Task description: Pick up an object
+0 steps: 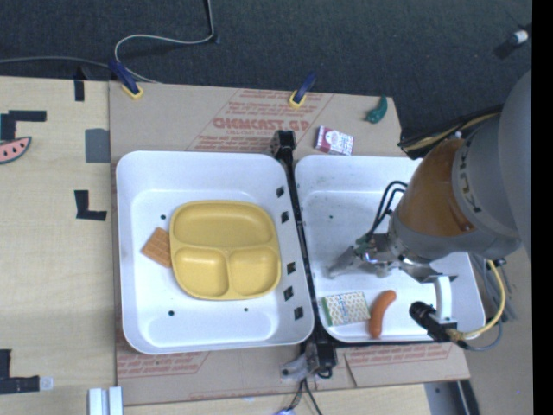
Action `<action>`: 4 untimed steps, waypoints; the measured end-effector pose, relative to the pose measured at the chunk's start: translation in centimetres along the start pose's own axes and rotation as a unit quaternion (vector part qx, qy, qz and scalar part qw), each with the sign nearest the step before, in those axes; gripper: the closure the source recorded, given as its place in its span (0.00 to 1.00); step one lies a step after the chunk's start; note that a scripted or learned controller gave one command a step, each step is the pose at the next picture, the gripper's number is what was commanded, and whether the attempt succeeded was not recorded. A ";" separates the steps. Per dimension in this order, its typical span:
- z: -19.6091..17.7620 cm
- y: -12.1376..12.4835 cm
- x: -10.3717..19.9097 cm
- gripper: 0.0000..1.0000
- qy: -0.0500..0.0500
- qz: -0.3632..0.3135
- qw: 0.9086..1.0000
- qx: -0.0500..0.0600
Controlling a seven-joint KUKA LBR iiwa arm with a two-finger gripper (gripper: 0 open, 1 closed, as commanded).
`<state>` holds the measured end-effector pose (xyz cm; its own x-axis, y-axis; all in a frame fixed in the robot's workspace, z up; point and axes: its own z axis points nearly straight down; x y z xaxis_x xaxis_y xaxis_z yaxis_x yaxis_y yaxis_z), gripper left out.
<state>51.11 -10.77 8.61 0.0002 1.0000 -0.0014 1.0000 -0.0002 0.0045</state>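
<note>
Grey arm (484, 197) overhangs the upright-lying orange sausage (380, 312); gripper (363, 258) fingers spread, holding nothing.

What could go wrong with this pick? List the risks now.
1. The two-finger gripper sits over bare floor of the right white bin; closing there would likely grab nothing.
2. The orange sausage-shaped toy and the flat green-patterned packet lie close to the bin's near wall, so fingers may hit the rim.
3. The flat packet offers little to pinch.
</note>
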 end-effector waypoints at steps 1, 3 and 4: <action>0.0 0.2 -0.5 0.00 0.002 -0.001 1.000 0.002; -0.9 4.3 -0.9 1.00 -0.001 0.000 1.000 0.000; -0.9 4.3 -0.9 0.00 -0.001 0.000 1.000 0.000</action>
<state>55.37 -11.69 9.55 -0.0006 1.0000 -0.0036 1.0000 0.0006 0.0039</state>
